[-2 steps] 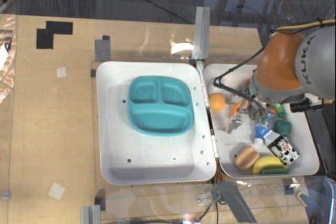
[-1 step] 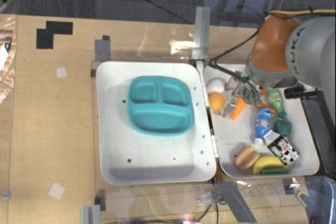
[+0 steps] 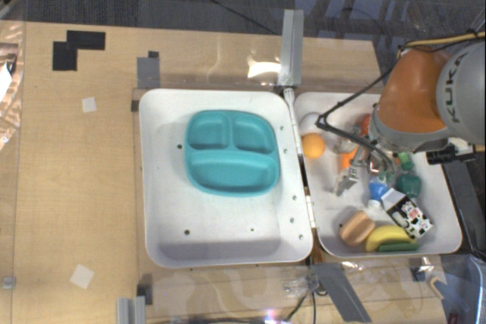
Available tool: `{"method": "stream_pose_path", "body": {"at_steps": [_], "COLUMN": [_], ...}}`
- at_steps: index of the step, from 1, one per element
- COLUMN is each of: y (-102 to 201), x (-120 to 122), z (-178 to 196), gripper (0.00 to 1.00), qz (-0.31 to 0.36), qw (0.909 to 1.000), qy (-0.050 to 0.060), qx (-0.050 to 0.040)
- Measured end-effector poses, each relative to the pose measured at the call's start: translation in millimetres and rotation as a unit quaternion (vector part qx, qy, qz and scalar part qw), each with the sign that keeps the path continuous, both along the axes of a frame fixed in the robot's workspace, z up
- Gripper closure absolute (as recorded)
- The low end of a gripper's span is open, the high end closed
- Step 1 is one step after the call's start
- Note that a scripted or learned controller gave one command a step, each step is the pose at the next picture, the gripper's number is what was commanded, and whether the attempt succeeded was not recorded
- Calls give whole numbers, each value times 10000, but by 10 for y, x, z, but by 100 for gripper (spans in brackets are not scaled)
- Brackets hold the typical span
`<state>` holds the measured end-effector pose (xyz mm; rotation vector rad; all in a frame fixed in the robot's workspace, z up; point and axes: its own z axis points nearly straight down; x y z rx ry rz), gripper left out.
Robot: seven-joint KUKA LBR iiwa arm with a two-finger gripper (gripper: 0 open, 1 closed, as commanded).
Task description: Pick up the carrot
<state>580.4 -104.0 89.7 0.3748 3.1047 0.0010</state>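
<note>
Camera view puts the carrot in the right bin, a small orange piece just under the arm's wrist with the tool right beside it; its fingers look slightly parted with nothing between them, though they are small and hard to read. You should centre the tool over the carrot, close across its narrow width, and keep clear of the orange ball and blue bottle nearby. Too little of the carrot is visible to judge its long axis or which way it points.
</note>
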Motion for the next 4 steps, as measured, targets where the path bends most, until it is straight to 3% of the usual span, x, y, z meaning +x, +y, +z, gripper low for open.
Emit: {"method": "stream_pose_path", "body": {"at_steps": [1,2,3,4], "y": [226,212,82,-611], "x": [370,122,-36,-468], "z": [-10,-5,-13,-8], "gripper": [0,0,0,0], "qz": [-951,-2209,-4281,-4694], "qw": [9955,9753,9037,8830], "qy": [8,-1,19,5], "qx": [16,33,67,50]}}
